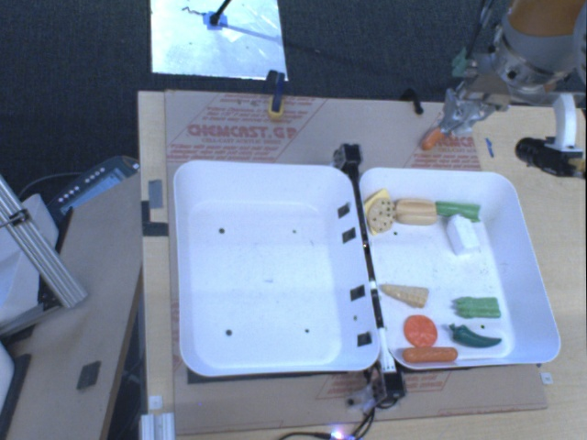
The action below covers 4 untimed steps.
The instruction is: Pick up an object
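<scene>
Two shallow white bins side by side on a pale brown worktop (514, 126), both smooth, with round corners. Left bin (188, 246) in the middle of the frame: plain white floor with a few small dark dots. Right bin (527, 273) at lower right, full of small toy foods:

- Near its top edge, in a row: a yellow wedge with holes (379, 212), a tan bun shape (415, 211) touching it, and a green stick (458, 211).
- Just below the green stick, a white block (463, 236).
- Lower down, a pale tan wedge (404, 294) and a green ridged piece (477, 307).
- Near the bottom edge, a flat red round slice (421, 330), a dark green pepper (475, 336), and a long orange piece (429, 356) right under the red slice.

Small black clips (348, 236) along the line where the two bins meet.

Under the bins, a brown sheet (243, 128) with red letters, most likely "CHEMCAST GP"; more of the same red print upside down at the bottom edge, too small to read.

At upper left, a shiny, crinkly silver square (215, 26) on dark carpet.

At upper right, the pincer (449, 131), hanging over the brown sheet just past the right bin's top edge. Clamped on a small orange carrot-like piece (431, 140), which sticks out to the lower left of the tips, up off the worktop.
</scene>
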Motion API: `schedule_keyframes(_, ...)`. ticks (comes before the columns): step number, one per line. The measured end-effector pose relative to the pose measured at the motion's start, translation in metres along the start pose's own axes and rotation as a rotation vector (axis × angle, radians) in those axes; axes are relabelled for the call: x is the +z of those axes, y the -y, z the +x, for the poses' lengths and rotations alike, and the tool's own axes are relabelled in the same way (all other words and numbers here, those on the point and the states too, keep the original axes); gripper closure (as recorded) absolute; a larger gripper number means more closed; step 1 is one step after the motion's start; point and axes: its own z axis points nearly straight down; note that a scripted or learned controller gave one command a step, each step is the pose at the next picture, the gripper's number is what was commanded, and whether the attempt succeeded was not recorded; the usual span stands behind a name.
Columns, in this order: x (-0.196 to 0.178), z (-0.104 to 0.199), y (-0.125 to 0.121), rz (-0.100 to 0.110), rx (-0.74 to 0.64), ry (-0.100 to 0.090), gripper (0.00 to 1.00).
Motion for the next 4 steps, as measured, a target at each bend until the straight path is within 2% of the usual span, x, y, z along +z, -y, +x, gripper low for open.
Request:
schedule_keyframes(1,-0.196,-0.009,0.040,-0.008,0.001,0.001,1.00)
schedule_keyframes(2,-0.023,-0.020,0.077,0.029,0.007,-0.003,1.00)
schedule_keyframes(3,-0.185,-0.011,0.067,-0.005,0.000,0.001,1.00)
schedule_keyframes(4,-0.043,0.036,0.059,0.025,-0.002,-0.004,1.00)
